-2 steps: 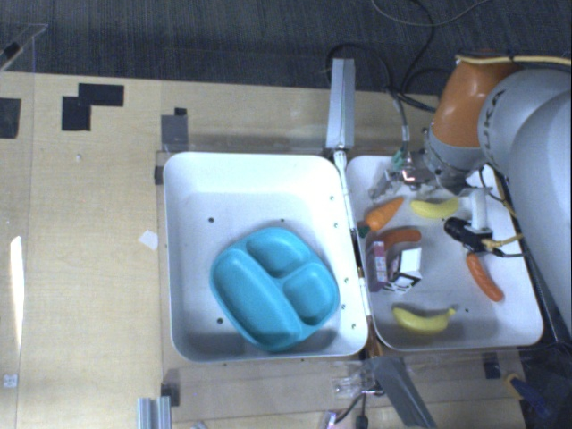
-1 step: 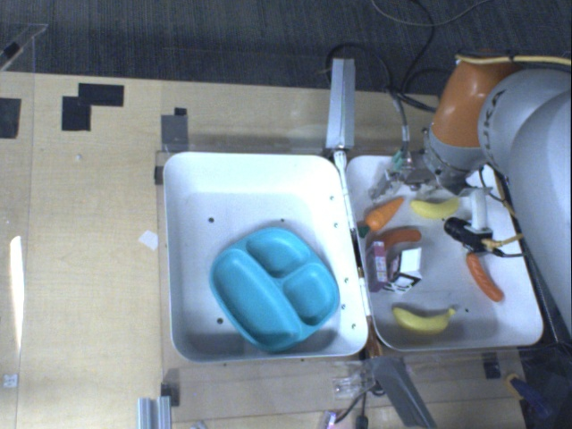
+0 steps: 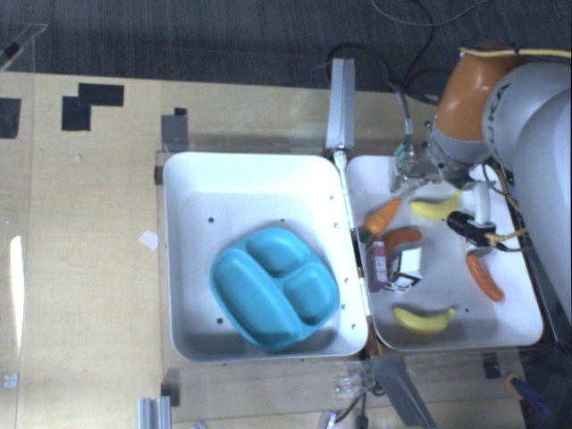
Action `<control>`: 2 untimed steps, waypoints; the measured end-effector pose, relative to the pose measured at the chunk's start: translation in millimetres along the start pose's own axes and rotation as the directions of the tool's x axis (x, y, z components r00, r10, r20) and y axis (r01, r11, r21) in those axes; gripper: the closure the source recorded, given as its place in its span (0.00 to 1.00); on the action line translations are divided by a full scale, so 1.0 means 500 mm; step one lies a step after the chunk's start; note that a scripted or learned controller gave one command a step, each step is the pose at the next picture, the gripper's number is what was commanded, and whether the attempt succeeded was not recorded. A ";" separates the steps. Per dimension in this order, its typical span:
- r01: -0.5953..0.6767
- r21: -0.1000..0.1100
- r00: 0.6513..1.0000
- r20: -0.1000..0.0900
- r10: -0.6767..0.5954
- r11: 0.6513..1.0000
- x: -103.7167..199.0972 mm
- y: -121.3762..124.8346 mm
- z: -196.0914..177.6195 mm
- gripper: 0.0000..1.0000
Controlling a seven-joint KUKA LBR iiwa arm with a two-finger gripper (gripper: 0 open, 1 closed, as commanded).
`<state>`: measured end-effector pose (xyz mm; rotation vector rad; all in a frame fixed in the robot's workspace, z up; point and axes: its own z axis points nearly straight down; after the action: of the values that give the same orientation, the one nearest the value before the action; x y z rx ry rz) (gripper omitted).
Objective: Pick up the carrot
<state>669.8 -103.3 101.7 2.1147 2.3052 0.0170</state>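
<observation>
Currently: carrot (image 3: pixel 384 215) unlifted in right bin (image 3: pixel 523 329), upper left; pincer (image 3: pixel 413 173) just above-right, finger state unclear; grasp pending.

A single fixed camera hangs above the desk (image 3: pixel 80 239) and looks down at a slant, so the far edge and the dark floor (image 3: pixel 223 16) beyond it run along the top of the frame. It stands back enough to take in both bins whole, the left bin (image 3: pixel 183 195) near the centre and the right bin (image 3: pixel 527 324) toward the right side. The arm (image 3: pixel 527 123) enters from the upper right, large and close to the lens.
</observation>
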 end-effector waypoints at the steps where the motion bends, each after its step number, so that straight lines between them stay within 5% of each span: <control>1: 0.072 0.008 0.997 -0.003 -0.072 0.997 0.139 0.016 -0.180 1.00; 2: 0.045 0.011 0.999 -0.002 -0.045 0.999 0.056 -0.141 -0.201 1.00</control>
<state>595.5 -81.6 201.0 2.0680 2.3584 0.0058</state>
